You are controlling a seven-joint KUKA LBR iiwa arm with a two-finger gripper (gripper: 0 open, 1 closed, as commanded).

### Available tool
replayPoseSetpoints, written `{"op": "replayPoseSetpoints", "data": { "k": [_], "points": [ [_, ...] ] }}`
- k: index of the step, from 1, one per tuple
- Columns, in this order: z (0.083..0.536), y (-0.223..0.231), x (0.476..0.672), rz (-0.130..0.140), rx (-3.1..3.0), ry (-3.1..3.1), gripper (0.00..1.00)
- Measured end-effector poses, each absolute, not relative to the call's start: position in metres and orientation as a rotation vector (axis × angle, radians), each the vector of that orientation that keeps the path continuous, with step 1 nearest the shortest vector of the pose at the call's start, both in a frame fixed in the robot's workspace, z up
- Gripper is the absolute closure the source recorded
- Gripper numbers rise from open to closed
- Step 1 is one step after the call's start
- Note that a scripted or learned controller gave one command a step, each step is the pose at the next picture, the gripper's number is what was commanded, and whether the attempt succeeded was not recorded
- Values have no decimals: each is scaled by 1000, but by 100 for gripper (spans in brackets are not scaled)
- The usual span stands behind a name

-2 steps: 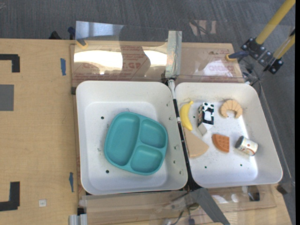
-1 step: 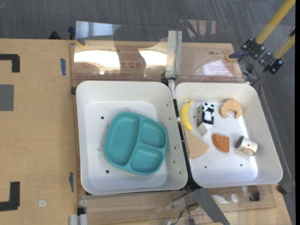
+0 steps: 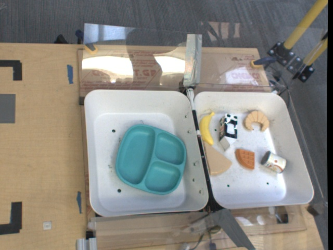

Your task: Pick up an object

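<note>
The right bin [image 3: 291, 184] holds several small objects. A yellow banana [image 3: 207, 127] lies along its left wall. Beside the banana sits a black-and-white patterned block [image 3: 229, 126]. A tan croissant [image 3: 257, 120] rests near the bin's far right. An orange waffle-like wedge [image 3: 245, 158] lies in the middle, with a small white cup or can [image 3: 273, 162] on its side to the right. A pale beige wedge [image 3: 216, 161] lies at the left, below the banana.
The left bin [image 3: 99, 119] holds a teal divided plate [image 3: 151, 159] with three compartments. A clear plastic wall [image 3: 156, 61] stands behind both bins. A yellow pole with a black clamp [image 3: 294, 40] stands at the upper right. Cardboard bench surface [image 3: 36, 139] lies to the left.
</note>
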State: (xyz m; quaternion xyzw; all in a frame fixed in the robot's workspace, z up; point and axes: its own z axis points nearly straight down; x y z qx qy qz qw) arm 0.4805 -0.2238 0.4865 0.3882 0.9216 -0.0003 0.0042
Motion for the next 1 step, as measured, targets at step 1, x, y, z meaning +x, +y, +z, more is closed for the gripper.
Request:
{"op": "replayPoseSetpoints", "data": {
  "k": [1],
  "points": [
    [318,-223,479,-1,1323,2857,0]
  ]
}}
